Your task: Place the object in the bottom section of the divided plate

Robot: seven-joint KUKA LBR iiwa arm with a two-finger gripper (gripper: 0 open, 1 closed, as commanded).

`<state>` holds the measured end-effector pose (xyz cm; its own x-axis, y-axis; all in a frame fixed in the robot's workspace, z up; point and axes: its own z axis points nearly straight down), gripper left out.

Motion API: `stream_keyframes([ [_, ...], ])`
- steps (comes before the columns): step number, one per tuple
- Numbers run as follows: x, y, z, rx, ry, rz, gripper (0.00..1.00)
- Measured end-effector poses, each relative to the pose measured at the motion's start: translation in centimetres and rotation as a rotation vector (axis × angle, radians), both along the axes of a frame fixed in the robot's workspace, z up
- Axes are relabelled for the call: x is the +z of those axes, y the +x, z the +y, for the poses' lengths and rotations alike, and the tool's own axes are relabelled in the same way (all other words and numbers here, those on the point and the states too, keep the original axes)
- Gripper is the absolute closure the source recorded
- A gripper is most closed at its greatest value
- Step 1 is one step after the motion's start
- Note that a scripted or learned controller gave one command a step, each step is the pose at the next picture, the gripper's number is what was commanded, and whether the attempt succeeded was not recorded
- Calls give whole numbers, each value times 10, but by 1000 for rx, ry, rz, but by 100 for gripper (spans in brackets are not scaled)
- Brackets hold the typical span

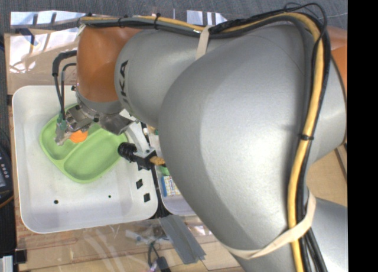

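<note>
Far left of frame: white bin [35,206], shallow, sitting on wood bench [15,58]. Bin floor mostly bare toward the near edge, w/ a couple of small dark dots on it.

Green divided plate [88,161] lies in the bin's upper-left part, tilted diagonally in view. Larger section faces the near/right side, bare green. Upper-left part of plate partly covered by the gripper.

Orange object [78,136] — small, rounded — sits on the plate just below the gripper tip, near the ridge between sections. Which section it lies in: can't tell, gripper hides the divider there.

Gripper [68,126] directly over plate's upper part, metallic fingers pointing down-left, just beside or touching the orange object. Finger state: can't tell; tips blurred and overlapping the plate. Object isn't visibly between them.

Orange band [97,64] above wrist, black cable looped on its left side.

Centre to right: grey arm [248,135] bulks over the second bin [177,206], leaving just a corner visible. Yellow/black cables run along arm's upper edge.
</note>
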<state>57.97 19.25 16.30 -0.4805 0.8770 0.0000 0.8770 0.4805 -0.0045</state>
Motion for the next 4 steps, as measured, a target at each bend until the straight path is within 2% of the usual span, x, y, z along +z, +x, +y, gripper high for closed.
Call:
stream_keyframes([
  [1,1,0,0,1,0,-1,0],
  [2,125,-50,5,317,3,-4,0],
  [3,134,-51,7,324,2,-2,100],
  [4,116,-104,3,792,3,1,100],
])
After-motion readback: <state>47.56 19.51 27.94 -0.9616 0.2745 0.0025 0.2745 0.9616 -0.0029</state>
